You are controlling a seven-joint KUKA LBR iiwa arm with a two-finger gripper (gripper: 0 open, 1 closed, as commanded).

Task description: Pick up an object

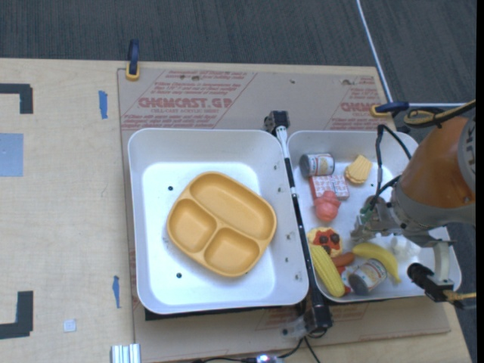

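Observation:
The right bin (355, 138) holds several toy foods. A small can (318, 163) lies at its back left, with a yellow cracker-like piece (358, 169) beside it. A pink-red fruit (327, 206) sits on a red and white box (338, 187). Toward the front lie a corn cob (326, 270), a pizza slice (327, 240), a banana (380, 255) and a small jar (368, 277). The arm's orange band (442, 169) hangs over the bin's right side. My gripper (372, 218) is low in the bin, just above the banana and to the right of the fruit.
The left bin (151, 150) carries a yellow divided plate (221, 223). A black bar with a clamp (280, 123) runs between the bins. Cables (389, 138) loop behind the arm, and a black fitting (427, 280) sticks out at the front right.

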